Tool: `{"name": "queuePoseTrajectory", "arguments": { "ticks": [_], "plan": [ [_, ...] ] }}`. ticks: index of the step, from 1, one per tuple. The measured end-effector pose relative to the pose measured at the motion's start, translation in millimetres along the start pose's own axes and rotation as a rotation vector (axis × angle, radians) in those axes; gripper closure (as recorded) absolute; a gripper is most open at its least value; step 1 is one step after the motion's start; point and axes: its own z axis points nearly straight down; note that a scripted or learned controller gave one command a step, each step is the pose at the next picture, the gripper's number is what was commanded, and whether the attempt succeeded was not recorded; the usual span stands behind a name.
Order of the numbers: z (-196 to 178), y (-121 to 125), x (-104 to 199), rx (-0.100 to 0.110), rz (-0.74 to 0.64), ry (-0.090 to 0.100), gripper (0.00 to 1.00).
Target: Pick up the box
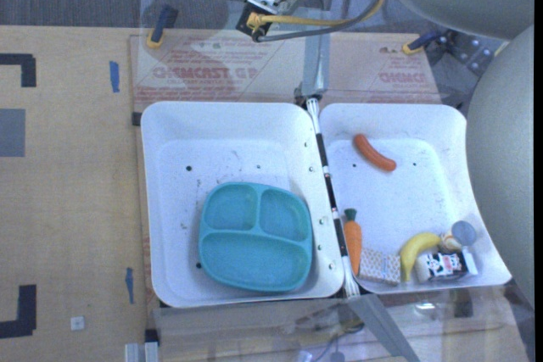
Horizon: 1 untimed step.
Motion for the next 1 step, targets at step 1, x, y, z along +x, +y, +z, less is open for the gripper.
{"name": "queuePoseTrajectory", "arguments": {
  "ticks": [1],
  "plan": [
    [0.5,-6.3,19.8,-0.002,0.032,0.001,1.00]
  ]
}}
